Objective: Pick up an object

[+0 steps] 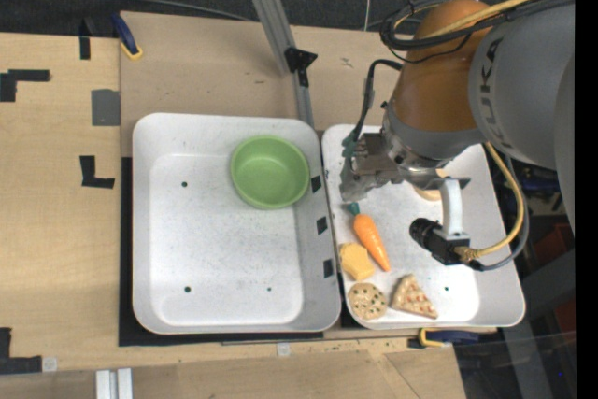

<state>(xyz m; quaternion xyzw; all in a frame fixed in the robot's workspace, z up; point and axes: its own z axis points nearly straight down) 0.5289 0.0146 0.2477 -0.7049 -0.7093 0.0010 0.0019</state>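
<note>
Gripper (pixel 353 192): low over the right bin (pixel 486 294), near its left wall; whether it is open or closed cannot be told, and nothing is seen held in it.

Toy carrot (pixel 371 241): orange, just below the gripper, lying at a slant, green top toward the gripper.

Yellow piece (pixel 356 260): below the gripper, touching the carrot's left side.

Round cookie (pixel 366 300): further below, near the bin's front edge.

Pizza slice (pixel 412 297): below and right of the gripper, just beside the cookie.

Green bowl (pixel 270 171): left of the gripper, upright in the left bin (pixel 187 294).

Both bins rest on the tabletop (pixel 56 248).
</note>
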